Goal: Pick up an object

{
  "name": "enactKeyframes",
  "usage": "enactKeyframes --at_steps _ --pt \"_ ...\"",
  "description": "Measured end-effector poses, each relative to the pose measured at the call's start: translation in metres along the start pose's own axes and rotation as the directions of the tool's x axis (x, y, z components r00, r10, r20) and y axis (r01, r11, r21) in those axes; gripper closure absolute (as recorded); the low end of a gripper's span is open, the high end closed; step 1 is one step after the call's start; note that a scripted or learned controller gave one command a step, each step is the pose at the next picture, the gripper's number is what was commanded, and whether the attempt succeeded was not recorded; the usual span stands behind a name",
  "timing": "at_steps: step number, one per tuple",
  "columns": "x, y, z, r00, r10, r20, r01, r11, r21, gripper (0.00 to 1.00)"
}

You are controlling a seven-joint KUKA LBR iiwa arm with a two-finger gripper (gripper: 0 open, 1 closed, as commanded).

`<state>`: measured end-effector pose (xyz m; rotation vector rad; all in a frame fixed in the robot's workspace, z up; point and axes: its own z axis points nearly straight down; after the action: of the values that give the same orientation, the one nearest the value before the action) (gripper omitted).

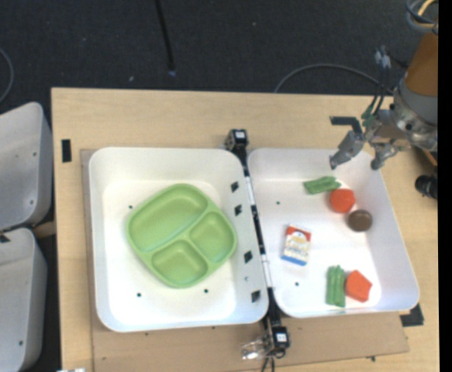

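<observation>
While the hand (363,150) hangs above the far edge of the right bin (392,239), its two fingers are spread apart with nothing between them. Candidate objects lie below and toward the near side: a small green piece (321,184) closest to the hand, an orange-red ball (343,201) just beside it, a brown ball (359,221) near that, a small white and red box (296,245) toward the bin's middle, and a green strip (335,286) touching an orange block (358,285) at the near corner. The left bin (101,208) carries a green divided plate (181,235).

Risks from here, as I judge them: the green piece and the orange-red ball sit so close that a descent between them could nudge both and close on neither. Round balls may roll away from a fingertip. Working near the bin's far wall, a finger could strike the rim.
</observation>
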<state>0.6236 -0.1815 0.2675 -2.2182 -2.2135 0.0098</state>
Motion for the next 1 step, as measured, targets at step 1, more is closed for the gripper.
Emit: enactKeyframes --at_steps 1 --pt "0.0005 0.002 -0.007 1.0 -0.002 0.002 0.002 1.0 -0.012 0.0"
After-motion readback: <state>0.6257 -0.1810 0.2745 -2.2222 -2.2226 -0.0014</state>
